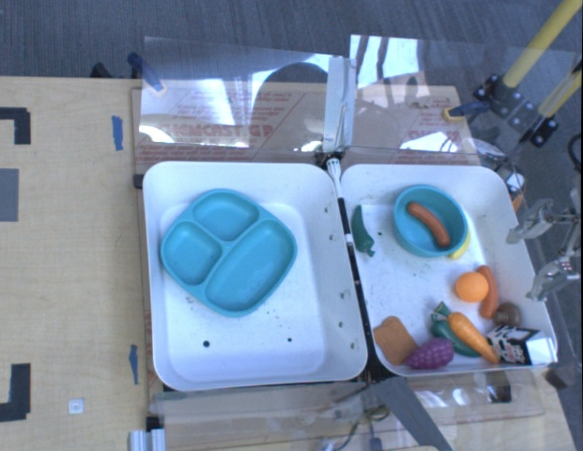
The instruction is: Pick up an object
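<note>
The right bin point(404, 280) holds several toy foods. A blue bowl point(418, 233) at its back carries a red-brown sausage point(430, 224). A dark green pepper point(363, 233) lies by the bin's left wall. Toward the front right sit an orange fruit point(471, 287), a carrot point(474, 334) on a green piece, a bunch of purple grapes point(429, 353), a tan bread slice point(395, 339) and a small black-and-white packet point(523, 347). A blue divided plate point(230, 252) rests in the left bin point(272, 346).
Clear plastic walls point(272, 101) rise behind both bins. Metal brackets point(549, 252) stand just off the right bin's right rim, and yellow poles point(549, 31) slant at the top right. A wooden bench top point(66, 252) lies to the left.
</note>
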Robot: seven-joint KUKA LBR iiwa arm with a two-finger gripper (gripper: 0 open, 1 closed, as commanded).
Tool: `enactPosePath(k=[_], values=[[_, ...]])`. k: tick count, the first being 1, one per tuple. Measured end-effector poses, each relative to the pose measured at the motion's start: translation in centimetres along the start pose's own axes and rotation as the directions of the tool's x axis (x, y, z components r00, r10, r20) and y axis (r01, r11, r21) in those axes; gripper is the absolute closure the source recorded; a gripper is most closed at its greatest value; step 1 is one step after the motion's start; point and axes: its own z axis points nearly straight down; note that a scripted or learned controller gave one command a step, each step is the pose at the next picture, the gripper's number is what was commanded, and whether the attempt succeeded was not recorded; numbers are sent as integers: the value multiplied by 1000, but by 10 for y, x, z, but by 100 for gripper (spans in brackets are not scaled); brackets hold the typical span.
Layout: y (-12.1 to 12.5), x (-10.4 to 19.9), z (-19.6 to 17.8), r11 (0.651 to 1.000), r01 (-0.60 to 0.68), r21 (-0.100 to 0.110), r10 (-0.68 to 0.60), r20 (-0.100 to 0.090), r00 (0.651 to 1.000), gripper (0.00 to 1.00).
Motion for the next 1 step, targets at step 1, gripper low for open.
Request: enactPosePath(k=[1], values=[[37, -15, 120, 1000, -15, -3, 15, -3, 1000, 0]])
